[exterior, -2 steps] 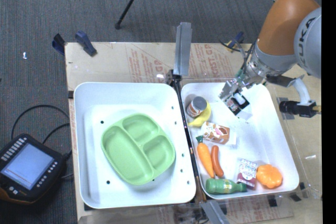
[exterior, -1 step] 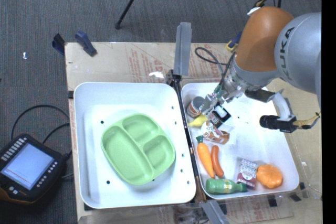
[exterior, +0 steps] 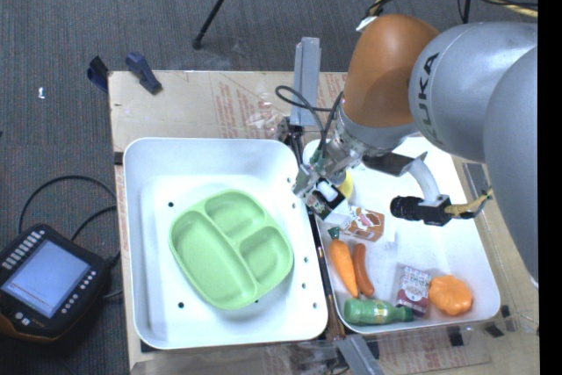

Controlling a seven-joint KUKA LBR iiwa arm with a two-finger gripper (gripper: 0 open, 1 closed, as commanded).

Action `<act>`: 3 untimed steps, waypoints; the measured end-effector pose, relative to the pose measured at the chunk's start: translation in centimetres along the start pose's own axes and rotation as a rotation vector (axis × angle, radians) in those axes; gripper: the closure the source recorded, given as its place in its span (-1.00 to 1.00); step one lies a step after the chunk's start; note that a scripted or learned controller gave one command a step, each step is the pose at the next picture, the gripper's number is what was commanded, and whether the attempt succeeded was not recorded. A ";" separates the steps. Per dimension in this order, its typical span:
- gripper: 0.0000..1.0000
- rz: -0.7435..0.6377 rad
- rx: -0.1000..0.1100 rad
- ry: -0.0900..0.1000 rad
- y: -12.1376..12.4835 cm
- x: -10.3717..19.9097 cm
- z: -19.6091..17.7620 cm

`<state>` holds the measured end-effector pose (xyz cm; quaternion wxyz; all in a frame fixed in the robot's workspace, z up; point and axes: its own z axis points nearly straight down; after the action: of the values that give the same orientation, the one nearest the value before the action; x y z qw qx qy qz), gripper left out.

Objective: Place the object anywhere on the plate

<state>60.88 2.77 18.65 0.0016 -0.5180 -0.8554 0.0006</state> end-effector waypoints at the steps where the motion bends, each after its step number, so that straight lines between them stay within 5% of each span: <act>1: 1.00 -0.163 0.001 0.000 1.2 8.0 0.1; 2: 1.00 -0.156 0.003 0.001 1.1 7.7 -0.8; 3: 1.00 -0.310 -0.001 -0.002 5.4 3.1 -0.1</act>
<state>64.25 8.03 18.74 0.0005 -0.3799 -0.9250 0.0003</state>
